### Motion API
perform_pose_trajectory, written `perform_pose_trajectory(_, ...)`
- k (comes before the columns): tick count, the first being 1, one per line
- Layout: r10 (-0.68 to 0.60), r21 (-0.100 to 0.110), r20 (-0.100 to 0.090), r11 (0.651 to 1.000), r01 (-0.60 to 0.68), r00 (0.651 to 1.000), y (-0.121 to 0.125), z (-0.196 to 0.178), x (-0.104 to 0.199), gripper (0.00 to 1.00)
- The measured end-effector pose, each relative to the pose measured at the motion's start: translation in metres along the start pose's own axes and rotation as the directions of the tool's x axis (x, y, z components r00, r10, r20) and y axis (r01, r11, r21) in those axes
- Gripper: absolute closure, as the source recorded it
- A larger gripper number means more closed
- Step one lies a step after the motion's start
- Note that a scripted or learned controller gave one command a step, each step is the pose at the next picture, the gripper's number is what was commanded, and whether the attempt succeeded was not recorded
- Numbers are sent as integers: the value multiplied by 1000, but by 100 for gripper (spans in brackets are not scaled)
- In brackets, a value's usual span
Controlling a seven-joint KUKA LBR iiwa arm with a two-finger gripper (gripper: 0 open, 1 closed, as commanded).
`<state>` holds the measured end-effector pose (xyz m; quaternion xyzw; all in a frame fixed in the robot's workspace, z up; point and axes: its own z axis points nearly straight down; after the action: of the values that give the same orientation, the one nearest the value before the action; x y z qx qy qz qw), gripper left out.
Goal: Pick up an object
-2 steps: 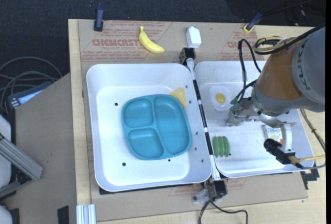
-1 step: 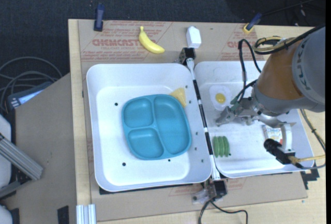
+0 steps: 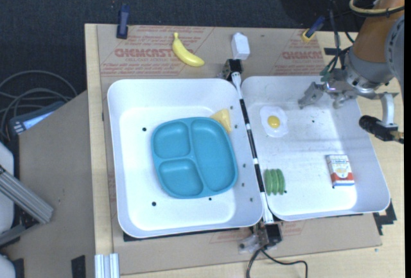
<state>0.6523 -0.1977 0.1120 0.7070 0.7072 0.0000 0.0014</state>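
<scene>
The right bin point(image 3: 359, 206) holds a toy fried egg point(image 3: 274, 122) near its left wall, a green ridged piece point(image 3: 275, 181) at the front left, and a small red and white box point(image 3: 340, 171) at the right. My gripper point(image 3: 323, 98) hangs over the far right part of this bin, behind and to the right of the egg. It is open with nothing between its fingers. In the left bin point(image 3: 128, 206), a blue divided plate point(image 3: 192, 156) lies flat, with a yellow wedge point(image 3: 221, 117) at its far right corner.
A yellow banana point(image 3: 186, 52) lies on the bench behind the left bin. A white clip point(image 3: 240, 45) sits behind the wall between the bins. Blue clamps point(image 3: 122, 21) hold the far edge of the board. Cables lie on the floor at left.
</scene>
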Motion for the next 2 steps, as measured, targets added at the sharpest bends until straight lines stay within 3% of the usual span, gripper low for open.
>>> perform_pose_trajectory(1, -1, 2, -3, 1000, 1, 1000, -62, -1, 76, 0)
perform_pose_trajectory(2, -1, 0, -1, 1000, 1, 1000, -12, 27, 102, 0)
